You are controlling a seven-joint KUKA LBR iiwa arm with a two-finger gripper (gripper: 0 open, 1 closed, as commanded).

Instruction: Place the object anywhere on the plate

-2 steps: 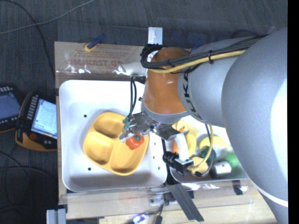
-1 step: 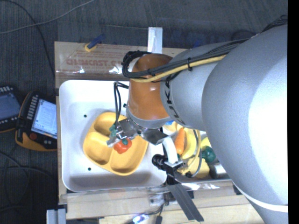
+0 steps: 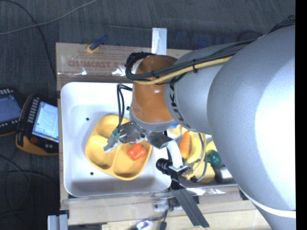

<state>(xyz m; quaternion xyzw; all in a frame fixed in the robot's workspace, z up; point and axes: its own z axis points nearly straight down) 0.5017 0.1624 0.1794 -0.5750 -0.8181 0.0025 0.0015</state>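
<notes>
A yellow divided plate (image 3: 103,150) lies in the left white bin (image 3: 76,104). A small orange-red object (image 3: 136,151) rests on the plate's right part, near its rim. My gripper (image 3: 112,141) hangs low over the middle of the plate, just left of the object, pointing down and to the left. Its fingers stand apart with nothing between them, so it is open. The object lies beside the gripper's body, apart from the fingertips.
The grey arm and its orange band (image 3: 151,97) cover most of the right bin. Beneath it show an orange carrot-like piece (image 3: 185,145), a yellow item (image 3: 195,145) and a green item (image 3: 214,158). A handheld pendant (image 3: 41,126) lies left of the bench.
</notes>
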